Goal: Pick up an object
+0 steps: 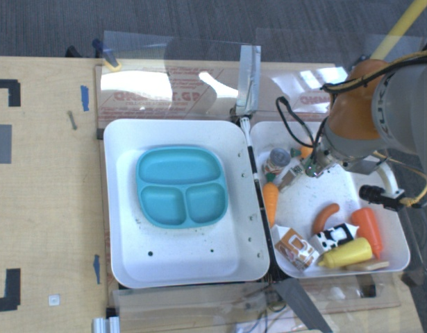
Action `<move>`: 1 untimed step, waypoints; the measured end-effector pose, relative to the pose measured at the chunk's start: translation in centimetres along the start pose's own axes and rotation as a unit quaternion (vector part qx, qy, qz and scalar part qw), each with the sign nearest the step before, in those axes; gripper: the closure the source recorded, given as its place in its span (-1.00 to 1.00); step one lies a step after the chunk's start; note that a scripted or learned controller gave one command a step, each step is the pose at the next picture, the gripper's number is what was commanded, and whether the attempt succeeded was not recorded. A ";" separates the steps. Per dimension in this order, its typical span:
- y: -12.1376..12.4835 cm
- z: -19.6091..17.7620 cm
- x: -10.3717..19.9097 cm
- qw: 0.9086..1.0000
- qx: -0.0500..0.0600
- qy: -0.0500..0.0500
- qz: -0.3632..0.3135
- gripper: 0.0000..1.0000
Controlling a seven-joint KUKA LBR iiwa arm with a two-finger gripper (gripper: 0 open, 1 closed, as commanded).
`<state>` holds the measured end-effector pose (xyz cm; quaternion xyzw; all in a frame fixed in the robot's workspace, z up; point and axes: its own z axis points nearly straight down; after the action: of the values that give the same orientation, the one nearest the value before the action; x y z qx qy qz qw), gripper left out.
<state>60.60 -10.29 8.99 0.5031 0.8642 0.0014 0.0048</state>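
Camera view places the tool [312,166] low in the far corner of the right white bin [400,255], beside a small grey-capped jar [276,159] and just above an orange carrot-shaped toy [270,201]; its finger opening cannot be determined. Because these objects crowd against the bin wall, a closing grasp risks pinching two items or deflecting off the wall. Other candidates, including a yellow plastic banana [346,253], lie well apart near the front.

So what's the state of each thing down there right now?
Blue tray: flat in the left bin, nothing in its compartments.
Carrot: lying at the right bin's left wall.
Sausage: lying loose.
Yellow bottle: on its side.
Cow toy: lying by the bottle.
Small box: tilted at the front corner.
Pincer: low over the right bin, grip unclear.
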 end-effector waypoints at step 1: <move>-8.8 -0.1 3.7 0.999 0.000 0.000 0.052 -1.00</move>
<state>51.16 -11.43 8.97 0.5475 0.8368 0.0016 0.0045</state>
